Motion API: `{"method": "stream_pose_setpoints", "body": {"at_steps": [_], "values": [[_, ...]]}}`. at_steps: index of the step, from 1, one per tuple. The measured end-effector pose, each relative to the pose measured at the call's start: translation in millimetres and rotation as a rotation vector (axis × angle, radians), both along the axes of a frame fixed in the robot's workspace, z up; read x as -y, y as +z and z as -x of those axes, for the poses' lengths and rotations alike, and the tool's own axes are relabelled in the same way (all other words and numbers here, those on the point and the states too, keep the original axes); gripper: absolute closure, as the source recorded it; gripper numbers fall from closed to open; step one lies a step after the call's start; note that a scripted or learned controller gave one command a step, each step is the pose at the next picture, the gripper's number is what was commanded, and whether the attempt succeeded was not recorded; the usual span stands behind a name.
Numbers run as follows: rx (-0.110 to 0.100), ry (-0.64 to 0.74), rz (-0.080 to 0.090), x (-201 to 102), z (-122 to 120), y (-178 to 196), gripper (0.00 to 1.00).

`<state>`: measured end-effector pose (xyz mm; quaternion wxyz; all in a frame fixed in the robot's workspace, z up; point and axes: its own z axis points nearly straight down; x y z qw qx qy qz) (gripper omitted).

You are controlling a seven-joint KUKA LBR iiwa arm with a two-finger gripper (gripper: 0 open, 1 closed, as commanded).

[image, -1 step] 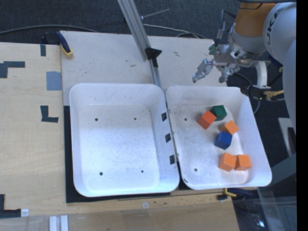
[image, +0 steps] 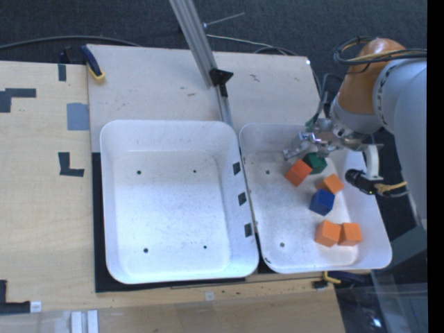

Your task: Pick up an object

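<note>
Hand [image: 305,151] just above orange block [image: 298,172].

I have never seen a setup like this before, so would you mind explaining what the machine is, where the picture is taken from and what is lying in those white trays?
Gladly. The picture comes from a single camera fixed above a bench, looking down at a slant. The grey shape with the orange band on the right is a robot arm; at its end is a two-finger gripper, which it uses to pick things up. On the bench sit two shallow white bins side by side: the left bin and the right bin. The right bin holds small blocks: an orange block and a green block just under the gripper, a small orange block, a blue block, and two orange blocks lying together nearer the front. The gripper hangs low over the first two, but I cannot tell whether it has hold of either one.
</note>
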<state>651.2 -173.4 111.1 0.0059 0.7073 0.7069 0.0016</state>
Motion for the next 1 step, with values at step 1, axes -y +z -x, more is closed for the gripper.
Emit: {"method": "stream_pose_setpoints", "body": {"at_steps": [1], "values": [[-0.005,-0.001,-0.002,27.6,39.9,86.0,0.0]]}}
